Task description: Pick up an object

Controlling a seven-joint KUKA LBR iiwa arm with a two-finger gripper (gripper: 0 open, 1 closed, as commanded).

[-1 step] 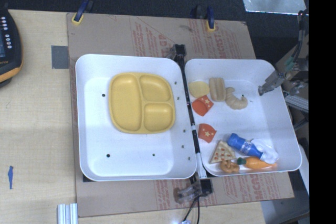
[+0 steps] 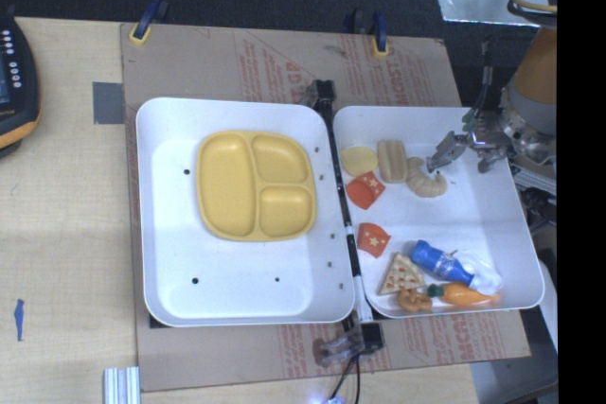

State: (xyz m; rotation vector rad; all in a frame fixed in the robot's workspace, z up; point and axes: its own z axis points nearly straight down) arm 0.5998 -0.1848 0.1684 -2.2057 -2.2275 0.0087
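The metal gripper (image 2: 461, 149) is hanging open and empty over the right white bin (image 2: 492, 203), just beside the pale round bun (image 2: 427, 184), perhaps lining up to grab it.

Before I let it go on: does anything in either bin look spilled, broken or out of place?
Nothing stands out. The yellow divided plate lies flat in the left bin. The toy food sits loose in the right bin, and the end effector hovers beside the beige piece.

Yellow divided plate (image 2: 256, 184); white bins (image 2: 170, 289); blue bottle (image 2: 439, 262); red pieces (image 2: 365, 192); orange carrot (image 2: 464, 296).
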